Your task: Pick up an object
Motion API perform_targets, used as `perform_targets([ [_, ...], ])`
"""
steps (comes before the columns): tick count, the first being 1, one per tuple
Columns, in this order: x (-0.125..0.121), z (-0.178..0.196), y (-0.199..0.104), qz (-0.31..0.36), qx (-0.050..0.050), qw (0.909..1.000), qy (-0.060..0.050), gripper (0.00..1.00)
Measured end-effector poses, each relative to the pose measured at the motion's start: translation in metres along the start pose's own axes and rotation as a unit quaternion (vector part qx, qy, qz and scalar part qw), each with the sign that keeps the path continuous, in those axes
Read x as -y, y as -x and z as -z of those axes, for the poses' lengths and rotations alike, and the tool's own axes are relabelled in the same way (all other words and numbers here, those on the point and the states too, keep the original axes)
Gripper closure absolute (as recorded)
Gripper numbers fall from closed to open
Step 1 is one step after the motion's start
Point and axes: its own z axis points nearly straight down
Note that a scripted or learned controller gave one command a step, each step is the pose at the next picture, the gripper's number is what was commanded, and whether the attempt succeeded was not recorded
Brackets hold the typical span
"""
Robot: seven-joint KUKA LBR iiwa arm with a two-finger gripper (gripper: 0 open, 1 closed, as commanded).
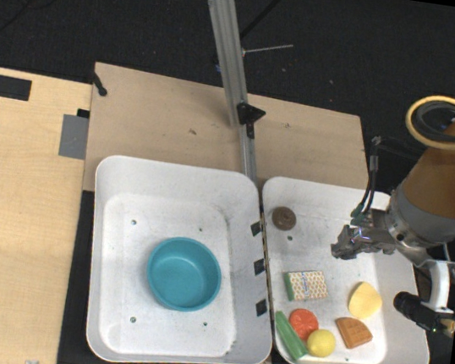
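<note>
Two white bins sit side by side below me. My gripper [347,246] hovers over the right bin [326,210], near its upper middle, and I cannot tell how it is set or see anything in it. Under it lie a brown disc [283,218] near the left wall, a patterned block [306,284] with its long axis running roughly left-right, a yellow piece [365,300], a brown wedge [353,332], a red ball [303,321], a yellow ball [321,343] and a green stick [289,336] lying diagonally. The left bin [123,195] holds a teal bowl [185,274], upright.
</note>
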Motion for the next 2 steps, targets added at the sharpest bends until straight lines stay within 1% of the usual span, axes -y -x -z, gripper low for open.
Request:
perform_targets([
  [1, -0.006, -0.006, -0.057, 0.0, 0.0, 1.0, -0.001, 1.0],
  [2, -0.008, 0.008, -0.103, 0.0, 0.0, 1.0, 0.0, 1.0],
])
